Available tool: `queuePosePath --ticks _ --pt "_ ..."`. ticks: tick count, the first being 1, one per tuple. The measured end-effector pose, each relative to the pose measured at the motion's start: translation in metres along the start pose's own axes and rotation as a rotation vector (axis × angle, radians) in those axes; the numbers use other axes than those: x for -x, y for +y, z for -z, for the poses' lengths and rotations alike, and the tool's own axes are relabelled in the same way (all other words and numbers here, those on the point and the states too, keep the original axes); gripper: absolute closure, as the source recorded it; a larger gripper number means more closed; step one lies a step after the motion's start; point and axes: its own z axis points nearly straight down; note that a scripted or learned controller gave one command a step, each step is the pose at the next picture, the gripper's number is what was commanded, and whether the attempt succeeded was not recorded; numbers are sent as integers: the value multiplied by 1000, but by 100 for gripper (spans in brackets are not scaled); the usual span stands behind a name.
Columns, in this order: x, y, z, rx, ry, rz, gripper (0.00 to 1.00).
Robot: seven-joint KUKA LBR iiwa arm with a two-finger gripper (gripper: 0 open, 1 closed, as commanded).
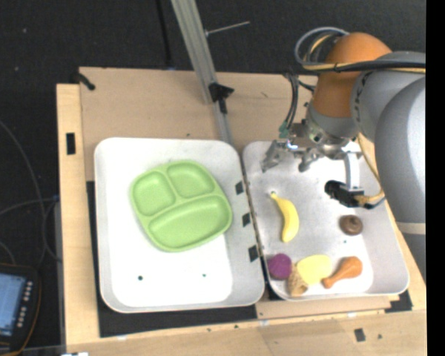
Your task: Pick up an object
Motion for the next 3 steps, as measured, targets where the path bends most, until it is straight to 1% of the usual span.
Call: queuePosePath --ticks 1,3 --pt "1 2 15 7 -1 0 100" --pt "5 9 145 12 -1 -1 100"
